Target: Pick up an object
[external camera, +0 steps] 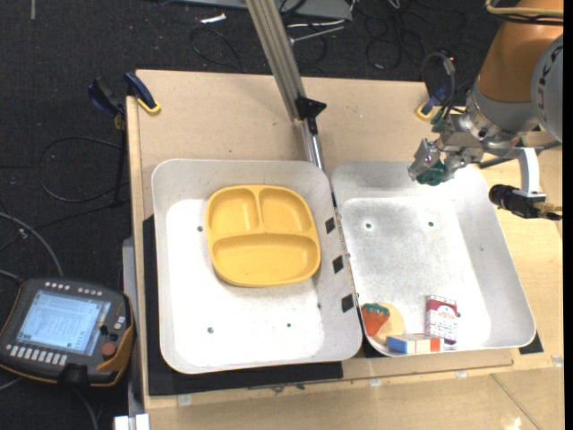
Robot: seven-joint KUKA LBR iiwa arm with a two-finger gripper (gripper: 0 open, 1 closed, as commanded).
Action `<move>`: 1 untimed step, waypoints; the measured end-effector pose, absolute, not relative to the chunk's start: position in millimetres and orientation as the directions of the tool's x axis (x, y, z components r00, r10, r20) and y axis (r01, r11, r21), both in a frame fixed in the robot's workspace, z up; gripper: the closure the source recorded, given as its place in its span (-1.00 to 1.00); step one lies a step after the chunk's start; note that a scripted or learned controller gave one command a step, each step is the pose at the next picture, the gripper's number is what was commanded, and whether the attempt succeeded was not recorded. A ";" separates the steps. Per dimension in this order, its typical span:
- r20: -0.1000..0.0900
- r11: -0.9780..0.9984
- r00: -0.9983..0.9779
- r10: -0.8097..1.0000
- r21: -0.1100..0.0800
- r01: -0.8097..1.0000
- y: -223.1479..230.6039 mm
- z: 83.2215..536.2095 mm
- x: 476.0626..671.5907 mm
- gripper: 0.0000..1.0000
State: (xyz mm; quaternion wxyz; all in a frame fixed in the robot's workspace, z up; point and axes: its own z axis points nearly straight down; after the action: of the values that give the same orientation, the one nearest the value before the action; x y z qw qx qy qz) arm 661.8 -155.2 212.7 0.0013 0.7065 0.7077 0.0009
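My gripper (431, 167) hangs above the far edge of the right bin (466, 240), raised off its floor. A small dark green object (435, 176) shows between its fingertips, and the fingers are shut on it. At the bin's near edge lie an orange and green toy (377, 316), a red and white carton (442, 319) and a small blue, white and red block (413, 344).
A yellow divided plate (264, 236) rests in the left bin (179, 330). A slanted metal pole (282, 52) comes down to the far end of the divider between the bins. A teach pendant (63, 330) lies on the floor at the left.
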 end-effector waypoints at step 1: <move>0.001 0.009 -0.009 1.000 0.003 1.000 -97.2 224.0 668.8 1.00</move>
State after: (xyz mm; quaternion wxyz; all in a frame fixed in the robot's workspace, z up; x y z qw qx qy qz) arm 668.8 -97.2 224.0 0.0007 0.7040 0.7102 0.0017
